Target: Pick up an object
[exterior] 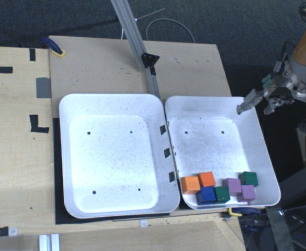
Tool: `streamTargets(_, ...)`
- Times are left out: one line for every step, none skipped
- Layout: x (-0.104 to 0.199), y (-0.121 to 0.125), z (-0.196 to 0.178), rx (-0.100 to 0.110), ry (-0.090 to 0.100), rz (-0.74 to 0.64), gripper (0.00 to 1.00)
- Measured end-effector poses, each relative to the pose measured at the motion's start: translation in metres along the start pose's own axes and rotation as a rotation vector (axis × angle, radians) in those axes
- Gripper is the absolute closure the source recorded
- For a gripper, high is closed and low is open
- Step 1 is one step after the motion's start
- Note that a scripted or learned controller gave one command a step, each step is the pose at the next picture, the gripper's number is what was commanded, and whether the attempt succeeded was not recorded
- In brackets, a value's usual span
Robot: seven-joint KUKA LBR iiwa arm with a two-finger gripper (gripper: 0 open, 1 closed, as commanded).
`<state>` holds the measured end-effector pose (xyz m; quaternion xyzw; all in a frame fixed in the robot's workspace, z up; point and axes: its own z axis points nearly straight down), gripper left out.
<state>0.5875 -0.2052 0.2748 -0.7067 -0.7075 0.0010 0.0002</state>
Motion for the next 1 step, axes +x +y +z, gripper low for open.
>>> streamTargets(0.0663,-0.0034,0.1473,0.008,0.004,-0.002,0.00)
